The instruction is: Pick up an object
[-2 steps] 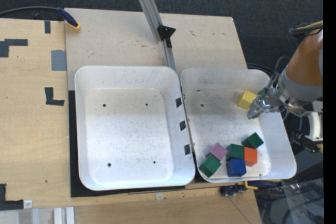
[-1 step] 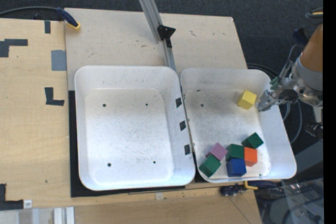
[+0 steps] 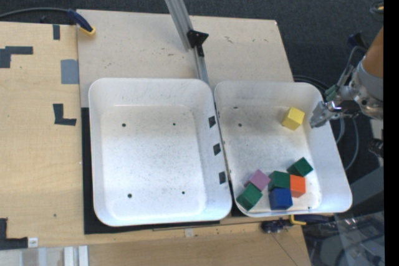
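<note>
Arm reaching in from the right, gripper over the right bin's far right rim, finger state hard to tell, perhaps empty, yellow cube just left, coloured cubes clustered near edge, left bin beside.

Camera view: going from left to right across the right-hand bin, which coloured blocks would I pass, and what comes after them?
Green block → purple block → blue block → yellow block, farther back by itself → orange block → gripper at the bin's right rim. Two more dark green blocks overlap the others' positions.
</note>
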Robot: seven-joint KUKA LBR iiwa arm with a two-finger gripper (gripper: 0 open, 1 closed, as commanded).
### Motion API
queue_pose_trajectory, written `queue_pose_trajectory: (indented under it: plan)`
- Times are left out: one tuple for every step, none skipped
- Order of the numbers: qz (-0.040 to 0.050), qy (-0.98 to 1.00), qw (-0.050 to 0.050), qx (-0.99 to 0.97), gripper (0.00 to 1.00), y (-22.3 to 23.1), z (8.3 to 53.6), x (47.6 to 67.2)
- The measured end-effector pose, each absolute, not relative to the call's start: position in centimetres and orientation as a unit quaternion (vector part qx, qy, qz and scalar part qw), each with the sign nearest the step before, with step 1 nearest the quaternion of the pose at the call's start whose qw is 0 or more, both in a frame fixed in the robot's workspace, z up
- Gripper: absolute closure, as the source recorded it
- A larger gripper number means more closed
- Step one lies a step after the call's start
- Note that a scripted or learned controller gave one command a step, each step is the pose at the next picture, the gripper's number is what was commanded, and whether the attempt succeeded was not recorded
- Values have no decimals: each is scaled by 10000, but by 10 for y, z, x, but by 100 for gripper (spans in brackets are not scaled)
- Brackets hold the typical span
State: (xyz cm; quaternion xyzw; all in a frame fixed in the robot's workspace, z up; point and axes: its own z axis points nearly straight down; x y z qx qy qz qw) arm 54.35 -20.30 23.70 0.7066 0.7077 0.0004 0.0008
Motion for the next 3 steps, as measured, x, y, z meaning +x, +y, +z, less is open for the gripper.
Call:
queue_pose_trajectory:
  plan:
    - [-3, 7090, -12, 7052, 100, -149, 226, 540]
    - [6, 7097, -14, 7045, 100, -90, 234, 537]
    - [7, 7098, -8, 7044, 100, -33, 243, 540]
